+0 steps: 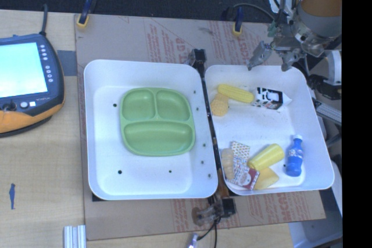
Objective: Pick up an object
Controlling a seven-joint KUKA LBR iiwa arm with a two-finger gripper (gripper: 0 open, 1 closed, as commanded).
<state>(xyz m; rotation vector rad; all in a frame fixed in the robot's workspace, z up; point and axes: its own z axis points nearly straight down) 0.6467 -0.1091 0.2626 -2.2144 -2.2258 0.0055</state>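
Observation:
My gripper [272,59] hangs over the far rim of the right bin [318,125], open, its two fingers spread with nothing between them. Just below it in that bin lie a black-and-white packet [269,97] and a yellow corn cob [235,93], with a pale round cookie [220,105] beside the cob. At the bin's near end sit a blue bottle [294,156], a yellow cylinder [266,157], a red-and-white patterned packet [240,162] and a yellow wedge [266,179].
The left bin [99,142] holds a green divided plate [157,121]. A teach pendant with a lit screen [26,81] lies on the bench at far left. Clamps [85,12] hold the cardboard sheet at its back edge.

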